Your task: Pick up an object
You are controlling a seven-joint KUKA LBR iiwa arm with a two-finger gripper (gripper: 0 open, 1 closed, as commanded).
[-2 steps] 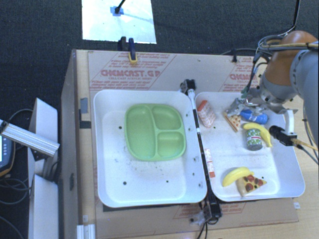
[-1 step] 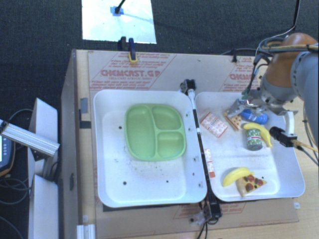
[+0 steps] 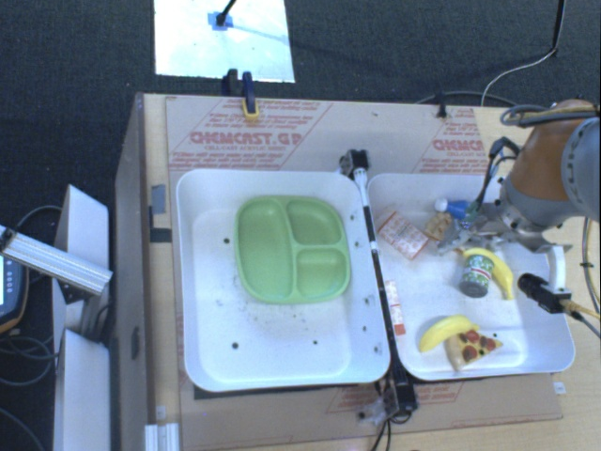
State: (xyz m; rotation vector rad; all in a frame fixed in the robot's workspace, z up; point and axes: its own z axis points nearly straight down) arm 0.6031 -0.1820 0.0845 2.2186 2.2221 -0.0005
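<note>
The arm (image 3: 562, 172) is cut off by the right edge, so only its orange band and part of the grey wrist appear. The gripper (image 3: 481, 241) sits low among the items in the right bin (image 3: 554, 350), and its fingers cannot be made out against them. A blue-capped item (image 3: 457, 209) lies partly behind the wrist. The can (image 3: 477, 272) hides part of the banana (image 3: 502, 272) beside it; its label is too small to read.
</note>
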